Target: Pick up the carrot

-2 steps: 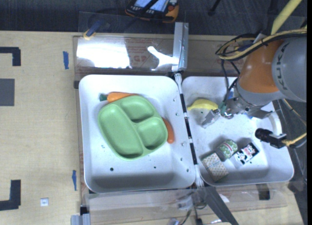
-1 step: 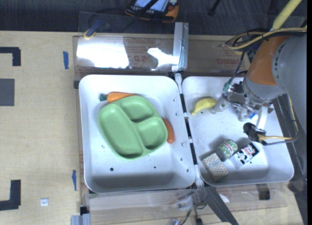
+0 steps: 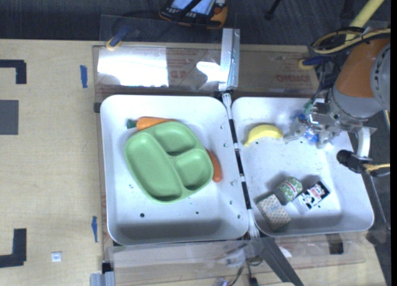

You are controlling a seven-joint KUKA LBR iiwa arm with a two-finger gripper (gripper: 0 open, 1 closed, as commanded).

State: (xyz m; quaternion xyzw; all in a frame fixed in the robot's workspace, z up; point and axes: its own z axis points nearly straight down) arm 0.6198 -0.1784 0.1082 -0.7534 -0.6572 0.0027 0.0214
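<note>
So the carrot [image 3: 156, 122] is in the left bin [image 3: 118, 173], up near the back edge, and most of it is buried under a green divided plate [image 3: 167, 162] that sits tilted on top of it. What you can see is an orange strip poking out along the plate's upper left edge, with a small dark green stub at its left tip. There's another bit of orange [image 3: 216, 167] peeking out at the plate's right side, close to the divider between the bins; I honestly can't tell whether that's the same carrot or something else.

The gripper [image 3: 313, 126] is over in the right bin [image 3: 353, 216], at its back right corner, well apart from the carrot. It's a blurry cluster of metal and blue bits under the grey wrist and orange band, and I can't tell how it's set.

Also in the right bin: a yellow banana [image 3: 264, 133] near the back left, just beside the gripper's side of things, plus a green-labelled can [image 3: 288, 190], a black and white carton [image 3: 313, 196] and a patterned little box [image 3: 273, 210] bunched together toward the front.
</note>
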